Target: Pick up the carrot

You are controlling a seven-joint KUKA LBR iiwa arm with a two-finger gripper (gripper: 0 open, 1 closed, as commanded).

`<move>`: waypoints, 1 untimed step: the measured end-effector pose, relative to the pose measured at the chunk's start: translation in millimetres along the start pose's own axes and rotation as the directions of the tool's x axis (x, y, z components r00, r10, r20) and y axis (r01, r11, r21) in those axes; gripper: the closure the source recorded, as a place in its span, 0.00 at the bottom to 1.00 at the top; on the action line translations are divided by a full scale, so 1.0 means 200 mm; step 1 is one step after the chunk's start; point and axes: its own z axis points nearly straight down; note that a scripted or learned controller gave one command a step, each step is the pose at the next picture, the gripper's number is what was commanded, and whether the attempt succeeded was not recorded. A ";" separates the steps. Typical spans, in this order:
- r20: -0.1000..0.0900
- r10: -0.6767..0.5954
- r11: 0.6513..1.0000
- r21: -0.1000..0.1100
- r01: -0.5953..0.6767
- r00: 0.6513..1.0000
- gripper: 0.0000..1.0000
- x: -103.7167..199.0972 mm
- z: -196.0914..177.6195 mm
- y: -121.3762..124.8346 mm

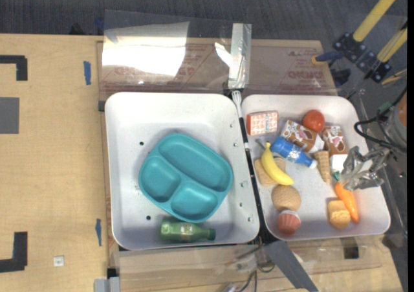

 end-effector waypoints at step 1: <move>0.002 -0.456 0.890 -0.001 0.456 0.890 1.00 -0.19 0.57 0.32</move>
